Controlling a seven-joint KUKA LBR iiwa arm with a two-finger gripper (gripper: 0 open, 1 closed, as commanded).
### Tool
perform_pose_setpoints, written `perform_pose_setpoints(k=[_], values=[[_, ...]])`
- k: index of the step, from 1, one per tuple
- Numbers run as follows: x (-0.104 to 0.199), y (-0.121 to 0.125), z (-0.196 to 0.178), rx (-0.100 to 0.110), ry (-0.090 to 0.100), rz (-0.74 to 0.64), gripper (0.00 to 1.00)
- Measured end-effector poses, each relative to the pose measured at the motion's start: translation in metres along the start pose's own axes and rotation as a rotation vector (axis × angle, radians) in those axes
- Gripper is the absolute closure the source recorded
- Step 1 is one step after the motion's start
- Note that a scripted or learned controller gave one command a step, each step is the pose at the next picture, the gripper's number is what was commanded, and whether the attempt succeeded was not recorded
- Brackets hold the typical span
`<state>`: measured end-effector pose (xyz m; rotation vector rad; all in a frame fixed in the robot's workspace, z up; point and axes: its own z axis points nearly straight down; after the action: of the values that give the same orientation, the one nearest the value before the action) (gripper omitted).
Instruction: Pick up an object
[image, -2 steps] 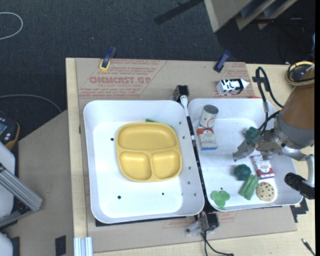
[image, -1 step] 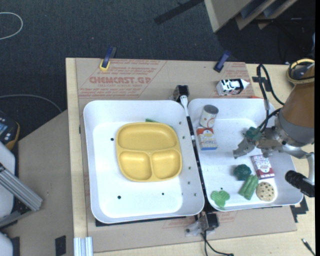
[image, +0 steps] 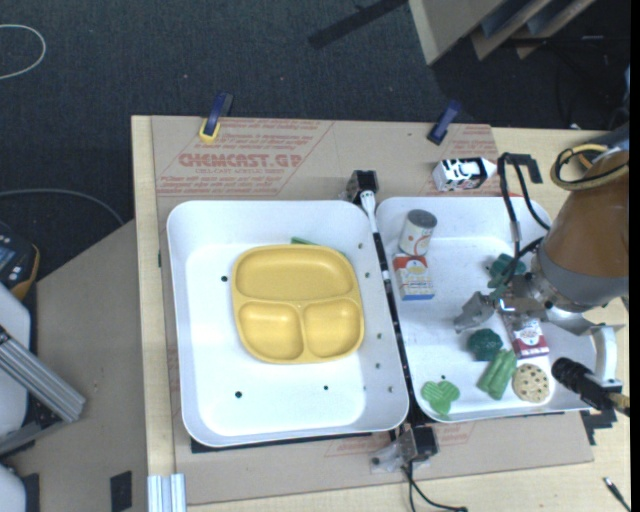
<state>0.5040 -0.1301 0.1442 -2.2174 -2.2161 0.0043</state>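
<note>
My pincer (image: 478, 312) low in the right white bin (image: 455, 215), can't tell if wide or shut.

Left white bin (image: 190, 330): big yellow three-part plastic tray (image: 298, 300) mid-bin, green bit at its back edge. Right bin: small labelled can (image: 417, 233) and flat red-white carton (image: 414, 277) by the left wall; dark green lump (image: 486, 344) just front of my pincer, nearest pick; green stick (image: 497, 373) slanting toward the front edge, round cookie (image: 531, 383) beside it, leafy green piece (image: 439, 393) at front-left corner.

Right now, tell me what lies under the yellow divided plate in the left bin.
A sliver of something green pokes out from beneath the yellow divided plate's far edge, on the left bin's white floor. The plate covers the rest, so what it is cannot be told.
</note>
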Motion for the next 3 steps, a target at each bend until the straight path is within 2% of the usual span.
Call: perform_pose_setpoints(k=[1,2,3], values=[[0.001,0.000,0.052,-0.002,-0.001,0.000,0.00],[0.000,0.000,0.040,-0.007,-0.003,0.001,1.00],[0.007,-0.005,-0.018,-0.010,-0.004,-0.001,1.00]])
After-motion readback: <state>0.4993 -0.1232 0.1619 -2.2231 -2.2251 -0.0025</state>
